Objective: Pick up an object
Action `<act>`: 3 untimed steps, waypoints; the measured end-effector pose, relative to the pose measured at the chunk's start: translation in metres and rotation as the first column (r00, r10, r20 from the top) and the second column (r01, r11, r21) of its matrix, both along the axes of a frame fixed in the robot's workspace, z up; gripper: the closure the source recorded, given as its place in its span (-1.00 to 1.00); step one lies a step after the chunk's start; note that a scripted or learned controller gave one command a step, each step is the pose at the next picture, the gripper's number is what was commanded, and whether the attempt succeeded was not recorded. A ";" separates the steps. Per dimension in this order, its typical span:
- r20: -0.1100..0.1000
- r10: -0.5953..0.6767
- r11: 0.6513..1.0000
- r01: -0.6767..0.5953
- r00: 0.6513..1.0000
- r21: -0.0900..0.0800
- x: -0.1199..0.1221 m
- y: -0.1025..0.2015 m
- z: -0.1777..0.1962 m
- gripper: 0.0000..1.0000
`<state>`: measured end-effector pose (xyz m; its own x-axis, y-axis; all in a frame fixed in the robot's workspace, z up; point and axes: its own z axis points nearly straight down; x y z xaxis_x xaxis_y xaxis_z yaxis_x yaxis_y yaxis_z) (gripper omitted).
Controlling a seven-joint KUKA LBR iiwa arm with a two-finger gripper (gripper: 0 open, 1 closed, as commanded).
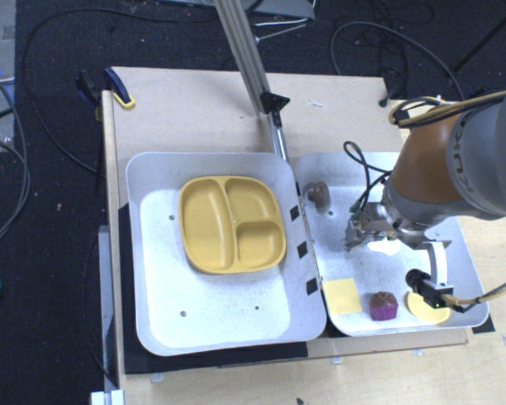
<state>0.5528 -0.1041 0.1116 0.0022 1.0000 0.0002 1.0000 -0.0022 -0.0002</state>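
Camera view: bench (pixel 194 108) seen from above at a slant, two white bins side by side.
Left bin (pixel 152 310): holds a yellow divided tray (pixel 232 224), three compartments, lying flat.
Right bin (pixel 337 171): brown lump (pixel 319 194) near the far left corner; yellow square (pixel 341 295) at the near edge; purple block (pixel 383 305) just beside the square; pale yellow disc (pixel 427 308) at the near right, partly under a black part of the arm.
Arm (pixel 443 163): reaches in from the right, over the right bin.
Gripper (pixel 360 230): low over the bin's middle, well apart from the lump and from the purple block; cannot tell how far apart its fingers stand; nothing seen held.
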 end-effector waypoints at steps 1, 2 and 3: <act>0.006 0.004 1.000 -0.004 1.000 -0.002 0.011 -0.004 0.052 1.00; 0.005 0.004 1.000 -0.004 1.000 -0.002 0.006 -0.008 0.097 1.00; 0.006 0.005 1.000 -0.005 1.000 -0.002 0.008 -0.008 0.141 1.00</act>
